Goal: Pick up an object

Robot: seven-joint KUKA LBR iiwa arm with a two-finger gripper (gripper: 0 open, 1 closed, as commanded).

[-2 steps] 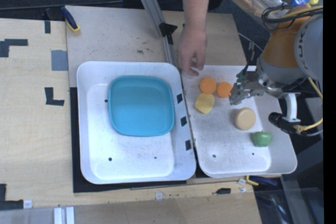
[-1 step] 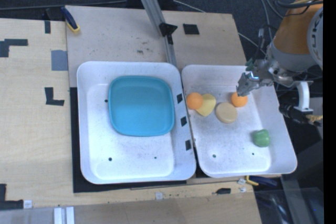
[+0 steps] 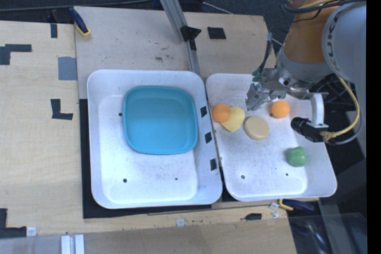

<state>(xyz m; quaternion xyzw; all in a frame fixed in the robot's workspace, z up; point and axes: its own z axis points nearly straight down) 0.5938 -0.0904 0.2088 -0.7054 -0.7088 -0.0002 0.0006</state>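
Nearest in the scene, a green lump (image 3: 296, 156) lay in the right bin (image 3: 280, 184), close to its right wall and well apart from the other pieces. Farther back in that bin sat a loose row: a round beige disc (image 3: 256, 127), lying flat; just left of it a pale yellow piece (image 3: 234, 120), touching a small orange ball (image 3: 221, 112) on its left. The yellow piece looked slightly elongated, its long axis seeming to run from near-left to far-right, though the blur made this uncertain. The disc, the balls and the green lump had no clear long axis.

A second orange ball (image 3: 279, 108) rested to the right of the disc. The claw (image 3: 257, 98) hung between that ball and the yellow piece, low over the bin floor. Whether it was released or clenched could not be told, and nothing was seen between its tips.

Judging by this, the pick was not yet done: every object lay on the bin floor, and closing, lifting and carrying clear all remained.

In the left bin (image 3: 107, 181) lay a blue square plate (image 3: 160, 119). Both bins sat on the table (image 3: 36, 128).
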